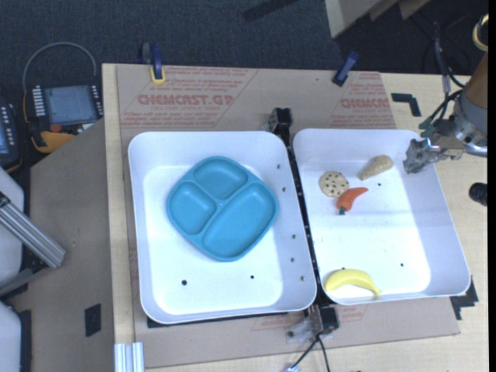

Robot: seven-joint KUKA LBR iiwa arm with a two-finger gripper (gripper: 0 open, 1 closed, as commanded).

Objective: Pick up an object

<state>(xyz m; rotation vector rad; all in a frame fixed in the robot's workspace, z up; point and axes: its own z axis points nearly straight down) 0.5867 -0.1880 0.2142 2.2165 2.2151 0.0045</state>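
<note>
Cardboard sheeting covers the bench (232, 91), and on it I see two white bins side by side. My claw (416, 158) hangs at the far right rim of the right bin (434, 239); whether its tips are apart or together I cannot tell. Just to its left lies a tan bread piece (377, 166), long axis slanting, its higher end toward the claw. Further left of that sits a round cookie (333, 182), and nearest the bread on the near side an orange pepper (353, 198), tilted the same way, stem end away from the claw. A banana (352, 282) curves along the near wall, well apart. Over in the left bin (155, 285) rests a blue divided plate (222, 207).
</note>
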